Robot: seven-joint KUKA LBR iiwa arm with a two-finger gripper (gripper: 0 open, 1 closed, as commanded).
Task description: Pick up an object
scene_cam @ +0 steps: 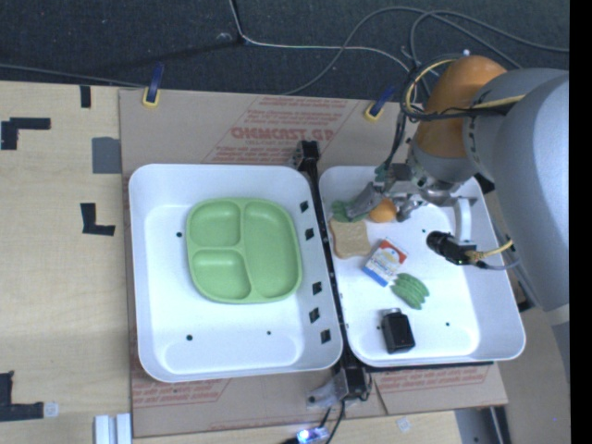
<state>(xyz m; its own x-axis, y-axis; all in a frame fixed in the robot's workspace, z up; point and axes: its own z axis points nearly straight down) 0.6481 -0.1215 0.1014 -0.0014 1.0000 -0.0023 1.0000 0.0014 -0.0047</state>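
Cardboard covers the bench under two white bins set side by side. Nearest in the right bin point(481, 340) lies a small black box point(398, 331), then a green pickle-shaped toy point(411, 290) and a small white packet point(384, 261). Farther back sits a tan bread slice point(350, 239), and beyond it an orange ball point(382, 213) just beside the gripper point(396, 198), touching or nearly so; whether it holds anything cannot be told. A green divided plate point(245, 250) rests in the left bin point(157, 340).
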